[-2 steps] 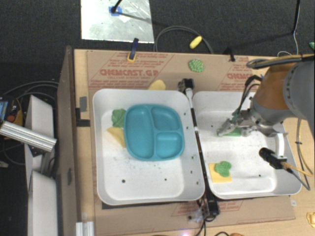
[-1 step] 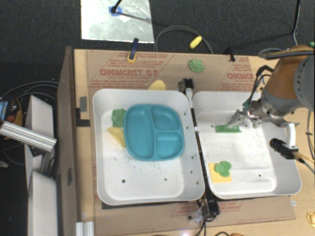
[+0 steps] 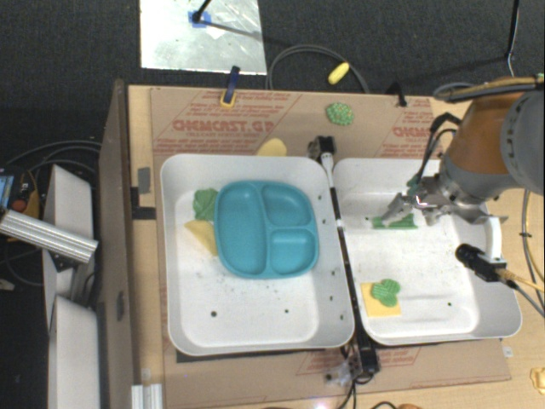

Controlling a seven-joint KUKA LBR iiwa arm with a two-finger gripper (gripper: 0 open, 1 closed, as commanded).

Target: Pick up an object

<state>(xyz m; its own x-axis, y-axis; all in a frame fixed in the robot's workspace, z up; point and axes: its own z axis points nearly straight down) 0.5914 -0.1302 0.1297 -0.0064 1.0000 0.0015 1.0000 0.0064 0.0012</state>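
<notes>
My gripper (image 3: 414, 210) hangs low over the upper middle of the right bin (image 3: 443, 326), and it looks open with nothing between its fingers. A flat green piece (image 3: 398, 222) lies on the bin floor just below the left finger (image 3: 396, 209); I cannot tell if they touch. Further forward in that bin, a small green broccoli-like piece (image 3: 387, 290) rests on a yellow square (image 3: 380, 305). The left bin (image 3: 255, 331) holds a blue divided plate (image 3: 264, 228), with a green leafy piece (image 3: 204, 201) and a yellow wedge (image 3: 202, 235) at its left side.
Behind the bins, a green lump (image 3: 339, 113) and a yellow piece (image 3: 272, 149) lie on the cardboard. A black divider clamp (image 3: 323, 150) sits between the bins at the back. A black bar (image 3: 479, 262) juts from the arm over the right bin's right side.
</notes>
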